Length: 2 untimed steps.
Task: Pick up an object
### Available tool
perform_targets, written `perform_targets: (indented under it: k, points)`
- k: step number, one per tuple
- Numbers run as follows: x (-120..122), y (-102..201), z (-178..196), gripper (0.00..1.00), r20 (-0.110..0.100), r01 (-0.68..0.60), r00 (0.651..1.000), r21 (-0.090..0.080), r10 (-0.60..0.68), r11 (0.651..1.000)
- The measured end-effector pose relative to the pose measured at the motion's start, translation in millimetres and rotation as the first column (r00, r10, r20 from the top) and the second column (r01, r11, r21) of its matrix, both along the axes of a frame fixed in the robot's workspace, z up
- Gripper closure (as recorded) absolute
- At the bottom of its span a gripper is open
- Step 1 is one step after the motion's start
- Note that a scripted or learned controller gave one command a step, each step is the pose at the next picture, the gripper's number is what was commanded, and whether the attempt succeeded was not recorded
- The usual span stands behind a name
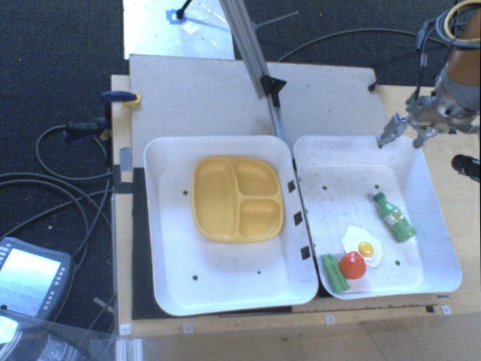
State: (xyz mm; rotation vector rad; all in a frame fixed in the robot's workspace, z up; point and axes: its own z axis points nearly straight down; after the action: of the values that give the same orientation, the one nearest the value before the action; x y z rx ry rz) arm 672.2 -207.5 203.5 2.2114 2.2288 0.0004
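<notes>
— Where were you at that moment?

— My gripper (403,132) hung over the far edge of the right bin (436,201), fingers spread apart with nothing between them. I judged I was at the very start: the approach, before any descent.

— What was there to pick?

— Everything loose lay in that right bin. A green bottle (394,217) lay on its side toward the right wall, well apart from my fingers. Nearer the front, a fried egg (364,247) touched a red tomato (352,265), with a green vegetable (334,272) just beside the tomato on its left. The left bin (161,224) carried a yellow divided plate (237,198).

— So what did the next move call for?

— I thought the bottle was the best choice, lying alone with room around it. I needed to travel toward the near side, turn the fingers across its narrow body, then drop straight down. The egg cluster looked too crowded for a clean grasp.
</notes>
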Motion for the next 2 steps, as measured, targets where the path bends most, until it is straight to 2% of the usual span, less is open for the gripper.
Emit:
perform_targets:
  k: [1, 2]
  points:
    - [0, 0, 0, 0.00, 0.000, 0.000, 1.000, -0.001, 0.000, 1.000]
    - [1, 8, -46, 0.00, -0.004, -0.001, 1.000, 0.001, 0.001, 1.000]
